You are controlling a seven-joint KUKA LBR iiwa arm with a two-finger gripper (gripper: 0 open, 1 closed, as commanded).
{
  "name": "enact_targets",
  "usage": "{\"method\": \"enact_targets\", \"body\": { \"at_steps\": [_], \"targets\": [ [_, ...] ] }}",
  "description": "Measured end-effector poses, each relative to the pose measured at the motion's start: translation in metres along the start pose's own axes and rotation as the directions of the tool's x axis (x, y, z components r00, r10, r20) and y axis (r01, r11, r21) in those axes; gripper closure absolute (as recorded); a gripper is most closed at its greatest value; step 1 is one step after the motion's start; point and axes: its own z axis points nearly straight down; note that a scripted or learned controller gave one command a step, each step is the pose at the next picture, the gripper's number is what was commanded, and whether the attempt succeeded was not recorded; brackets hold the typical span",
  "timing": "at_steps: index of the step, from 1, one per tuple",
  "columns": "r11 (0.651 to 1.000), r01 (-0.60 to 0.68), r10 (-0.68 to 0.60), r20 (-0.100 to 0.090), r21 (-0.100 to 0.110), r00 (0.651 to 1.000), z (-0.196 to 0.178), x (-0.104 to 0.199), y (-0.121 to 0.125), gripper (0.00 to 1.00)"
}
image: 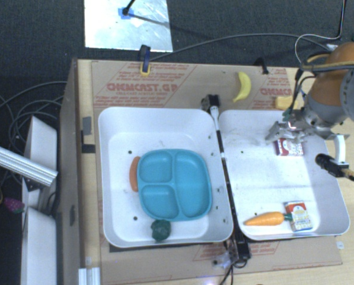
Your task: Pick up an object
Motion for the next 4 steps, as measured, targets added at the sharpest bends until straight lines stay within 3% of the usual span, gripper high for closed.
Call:
{"method": "enact_targets", "body": {
  "at_steps": [1, 2, 3, 4],
  "targets": [
    [1.0, 0.003, -0.003, 0.002, -0.004, 1.0, -0.012, 0.0, 0.001, 1.0],
    [1.0, 0.002, -0.002, 0.002, -0.005, 1.0, -0.078, -0.012, 0.026, 1.0],
    [1.0, 0.002, -0.002, 0.001, -0.002, 1.0, -0.076, -0.011, 0.025, 0.0],
    [1.0, -0.002, 0.002, 0.0, 0.002, 1.0, -0.018, -0.019, 0.018, 0.0]
  ]
}}
